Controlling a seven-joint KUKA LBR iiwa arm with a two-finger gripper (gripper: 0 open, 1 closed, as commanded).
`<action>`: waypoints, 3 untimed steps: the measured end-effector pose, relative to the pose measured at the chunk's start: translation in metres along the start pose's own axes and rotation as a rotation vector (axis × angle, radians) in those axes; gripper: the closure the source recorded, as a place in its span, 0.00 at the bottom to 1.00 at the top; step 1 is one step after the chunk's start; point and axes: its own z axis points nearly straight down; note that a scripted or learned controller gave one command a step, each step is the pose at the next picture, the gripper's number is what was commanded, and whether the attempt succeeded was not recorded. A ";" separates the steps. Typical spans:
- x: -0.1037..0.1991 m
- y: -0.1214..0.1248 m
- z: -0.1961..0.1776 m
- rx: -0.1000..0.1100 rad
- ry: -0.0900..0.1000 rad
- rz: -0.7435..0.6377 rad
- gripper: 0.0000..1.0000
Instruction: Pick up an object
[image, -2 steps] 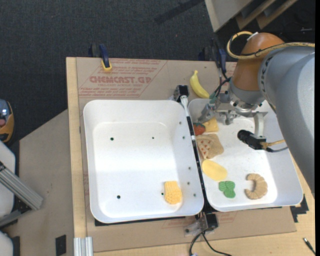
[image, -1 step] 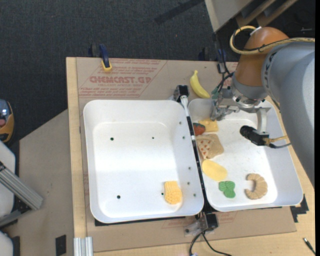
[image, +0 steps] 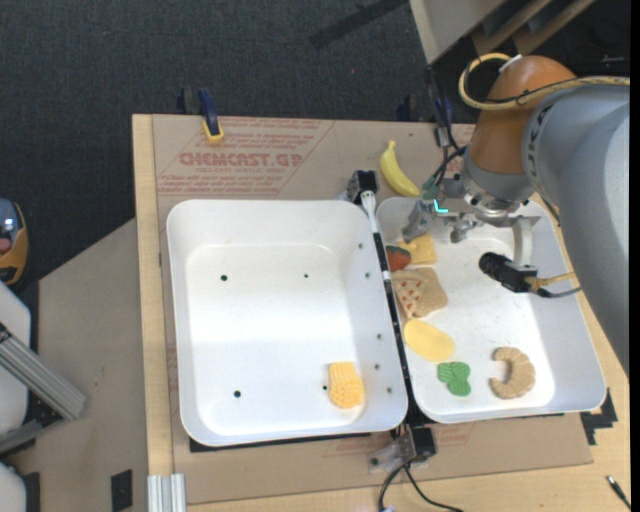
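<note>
Yellow block (image: 421, 250) lies at the upper left corner of the right bin (image: 560, 400), touching a small red piece (image: 398, 258) on its left. The hand (image: 450, 218) hangs just above and right of the block, over the bin's upper end; I cannot tell whether it is open or closed, and nothing is seen in its hold. Below the block, down the bin's left side, lie a tan waffle (image: 418, 293), a yellow oval (image: 428, 340) and a green piece (image: 455, 377), with a croissant (image: 513, 372) at the lower right. A corn cob (image: 345, 384) sits in the left bin (image: 190, 300). A banana (image: 398, 170) rests on the bench (image: 150, 180) above the bins.
</note>
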 end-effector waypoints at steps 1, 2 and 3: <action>-0.005 -0.003 0.015 0.010 0.003 0.002 0.00; -0.005 0.001 -0.002 -0.004 0.000 0.002 1.00; -0.005 0.000 0.000 -0.001 0.001 0.001 0.00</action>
